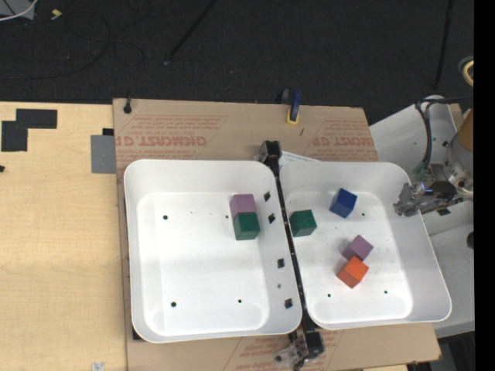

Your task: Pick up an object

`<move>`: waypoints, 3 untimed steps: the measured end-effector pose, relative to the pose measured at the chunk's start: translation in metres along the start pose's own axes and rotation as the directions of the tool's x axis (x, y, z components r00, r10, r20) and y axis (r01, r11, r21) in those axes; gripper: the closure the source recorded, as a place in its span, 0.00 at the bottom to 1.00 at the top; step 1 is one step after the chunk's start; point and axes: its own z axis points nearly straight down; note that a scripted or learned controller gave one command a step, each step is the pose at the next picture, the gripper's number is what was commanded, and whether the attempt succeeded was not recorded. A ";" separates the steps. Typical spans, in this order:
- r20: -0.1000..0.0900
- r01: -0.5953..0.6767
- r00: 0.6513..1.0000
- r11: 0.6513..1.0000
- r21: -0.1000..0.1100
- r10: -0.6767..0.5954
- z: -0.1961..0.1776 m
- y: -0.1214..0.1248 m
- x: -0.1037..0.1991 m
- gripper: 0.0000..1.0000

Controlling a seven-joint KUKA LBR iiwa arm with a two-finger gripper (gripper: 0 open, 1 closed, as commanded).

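Observation:
The left bin (155,284) holds a purple cube (242,204) with a dark green cube (247,226) touching its near side. In the right bin (418,300) lie a green cube (302,222), a blue cube (343,202), a mauve cube (358,247) and an orange cube (352,272) right beside it. My gripper (407,202) hovers at the right bin's right rim, well to the right of the blue cube, with nothing seen in it.
A black divider with clamps (280,238) runs between the two bins. Both bins rest on a cardboard sheet (201,130) atop a wooden bench (54,246). A blue and yellow clamp (292,107) sits at the cardboard's far edge.

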 end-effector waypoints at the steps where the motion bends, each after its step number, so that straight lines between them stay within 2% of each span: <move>1: 0.003 0.003 1.000 1.000 -0.008 -0.003 -0.008 0.068 -0.001 1.00; 2: 0.000 0.000 1.000 1.000 0.000 0.000 0.033 0.023 0.000 1.00; 3: -0.004 -0.002 1.000 1.000 0.009 0.002 0.120 -0.057 0.002 1.00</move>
